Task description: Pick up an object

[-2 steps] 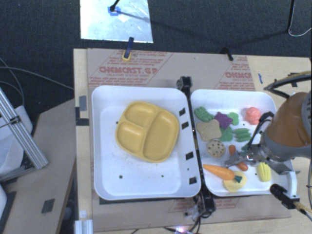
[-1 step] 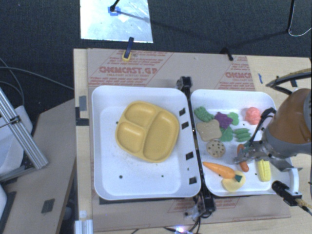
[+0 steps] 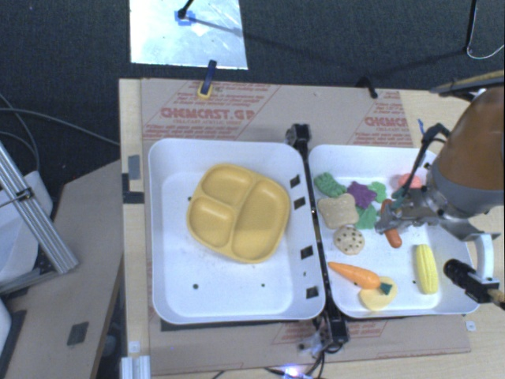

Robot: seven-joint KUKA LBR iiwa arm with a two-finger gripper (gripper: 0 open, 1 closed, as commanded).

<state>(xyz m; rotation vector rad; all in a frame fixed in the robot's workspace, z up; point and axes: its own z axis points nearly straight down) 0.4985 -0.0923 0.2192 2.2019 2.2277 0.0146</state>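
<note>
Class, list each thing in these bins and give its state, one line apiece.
Yellow divided plate: upright in left bin, holding nothing.
Carrot: lying flat in right bin.
Corn cob: lying flat.
Cookie: lying flat.
Gripper: low over right bin, beside small orange piece.

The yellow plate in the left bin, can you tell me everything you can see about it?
The yellow plate looks like smooth plastic, roughly square with rounded corners. Raised ridges split it into three sections: two smaller ones on the left side and one bigger one on the right. It lies flat, turned at a slight angle, around the middle of the left bin, resting on the bin's white floor. No food sits on it, and the gripper is over the right bin, far from it.
</note>
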